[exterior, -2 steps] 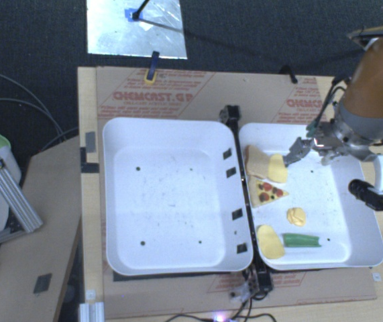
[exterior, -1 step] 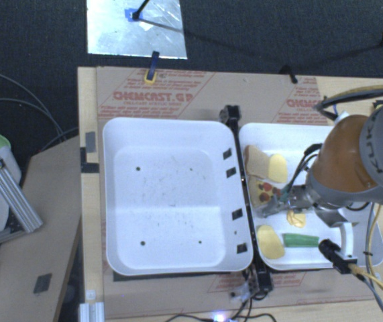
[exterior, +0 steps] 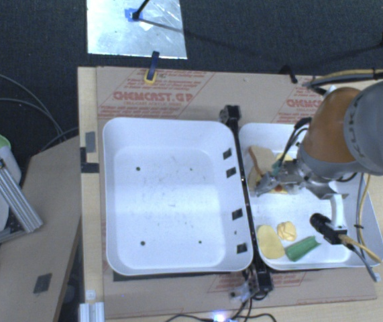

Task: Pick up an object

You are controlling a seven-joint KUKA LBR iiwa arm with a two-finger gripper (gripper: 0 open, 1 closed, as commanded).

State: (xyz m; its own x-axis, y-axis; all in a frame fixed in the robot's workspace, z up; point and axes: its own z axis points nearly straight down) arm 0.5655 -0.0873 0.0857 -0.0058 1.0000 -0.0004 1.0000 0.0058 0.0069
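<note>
Camera view, read left to right. The left bin [exterior: 171,193] has a bare white floor. In the right bin [exterior: 372,227] I see a tan wedge [exterior: 261,158] near the divider, a pale yellow piece [exterior: 269,242], a yellow lump [exterior: 286,231] and a green piece [exterior: 302,248] close together at the front. The gripper [exterior: 266,184] sits low over the right bin, beside the tan wedge; whether it is open or closed I cannot tell. I judge the front pieces light, smooth, possibly slippery toys; I would take the green piece across its narrow middle.
</note>
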